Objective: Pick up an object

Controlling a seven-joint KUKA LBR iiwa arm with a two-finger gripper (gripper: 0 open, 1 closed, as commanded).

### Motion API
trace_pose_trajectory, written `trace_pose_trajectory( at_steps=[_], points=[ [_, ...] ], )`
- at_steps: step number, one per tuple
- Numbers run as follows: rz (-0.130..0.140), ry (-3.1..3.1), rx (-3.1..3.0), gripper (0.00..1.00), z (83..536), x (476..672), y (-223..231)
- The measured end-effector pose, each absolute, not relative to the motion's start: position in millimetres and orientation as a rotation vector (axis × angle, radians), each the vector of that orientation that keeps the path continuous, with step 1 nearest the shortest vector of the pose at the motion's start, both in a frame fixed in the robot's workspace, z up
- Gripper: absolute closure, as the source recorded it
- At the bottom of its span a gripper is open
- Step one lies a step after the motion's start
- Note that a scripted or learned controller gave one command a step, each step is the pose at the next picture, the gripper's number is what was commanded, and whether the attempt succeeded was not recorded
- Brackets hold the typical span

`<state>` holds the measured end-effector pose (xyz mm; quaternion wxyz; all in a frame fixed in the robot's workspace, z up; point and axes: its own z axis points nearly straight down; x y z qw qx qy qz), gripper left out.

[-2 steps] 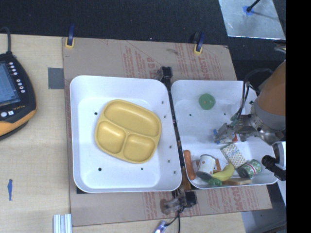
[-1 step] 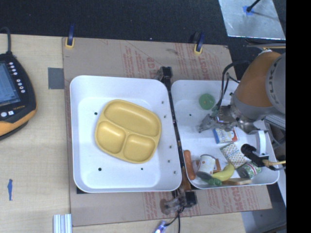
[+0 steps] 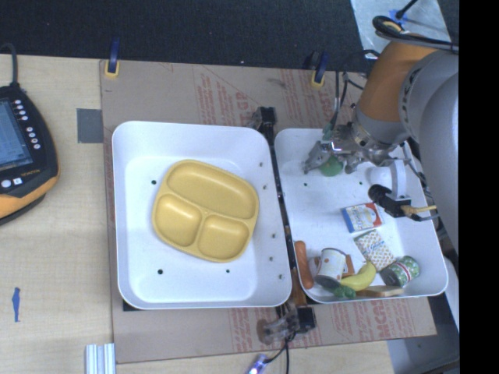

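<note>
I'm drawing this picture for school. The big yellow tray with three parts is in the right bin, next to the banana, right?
Not quite. The camera view shows the yellow tray with three parts alone in the left bin. The banana lies in the right bin.

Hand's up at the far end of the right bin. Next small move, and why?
Probably a short lift straight up to test the grasp. The hand is low at the far end of the right bin, right at a small green object. Whether it grips it is unclear. The other items lie clustered at the near end.
</note>
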<state>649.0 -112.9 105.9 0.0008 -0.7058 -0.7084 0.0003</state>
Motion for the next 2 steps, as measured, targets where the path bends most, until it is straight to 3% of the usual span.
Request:
trace_pose_trajectory(
  at_steps=[1,2],
  points=[
    [0.002,-2.223,-2.218,0.00,92.0,656.2,-136.0],
    [0.005,-2.226,-2.212,1.00,102.4,656.2,-135.9]
  ],
)
